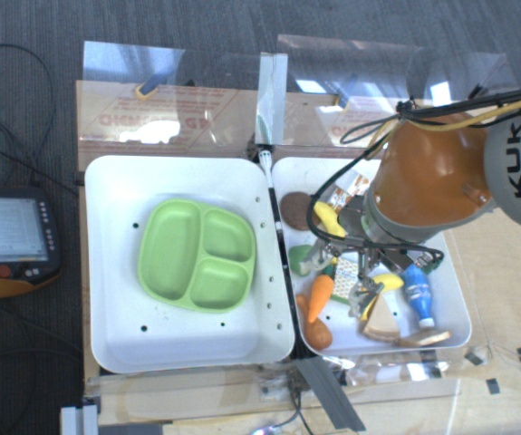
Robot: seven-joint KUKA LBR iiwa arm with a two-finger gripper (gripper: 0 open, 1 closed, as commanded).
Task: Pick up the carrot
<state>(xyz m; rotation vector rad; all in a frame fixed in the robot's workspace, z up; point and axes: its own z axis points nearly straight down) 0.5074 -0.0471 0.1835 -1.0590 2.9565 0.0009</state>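
While the carrot (320, 295) lies in the right bin (459, 320), near its left wall, the gripper (366, 284) hangs just to its right amid clutter; its state cannot be told. Risk: descent lands on the blue bottle (419, 297) or yellow piece (328, 220) nearby, or nudges the carrot against the wall.

I work in a robotics lab: my bench (178, 107) stands on grey carpet (242, 7), a teach pendant (11, 241) lies on the floor with its black cables (6, 98), and clear plastic guards (332, 62) (taped up) back the two white bins (115, 333).
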